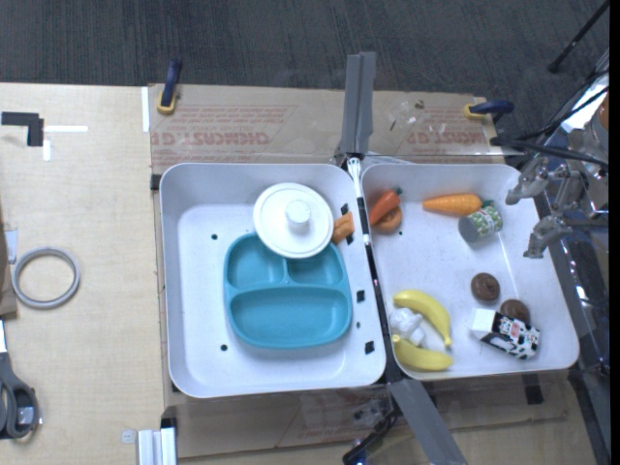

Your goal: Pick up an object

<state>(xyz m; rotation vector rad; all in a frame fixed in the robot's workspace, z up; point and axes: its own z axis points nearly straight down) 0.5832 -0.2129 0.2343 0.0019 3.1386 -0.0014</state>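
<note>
My gripper (530,219) hangs over the right rim of the right bin (455,260), fingers spread open with nothing between them. Nearest to it in that bin is a small green-labelled can (481,223), just to its left. An orange carrot (451,202) lies at the back, with a red-orange toy (386,211) by the divider. Lower down are a brown round piece (485,286), a white block (483,322), a cow-patterned box (514,338) and two yellow bananas (427,313).
The left bin (184,289) holds a blue divided plate (287,296), a white round lid (293,220) and an orange piece (343,227). A tape roll (43,277) and scissors (15,410) lie on the wooden bench at left. Clamps (170,85) hold the cardboard behind.
</note>
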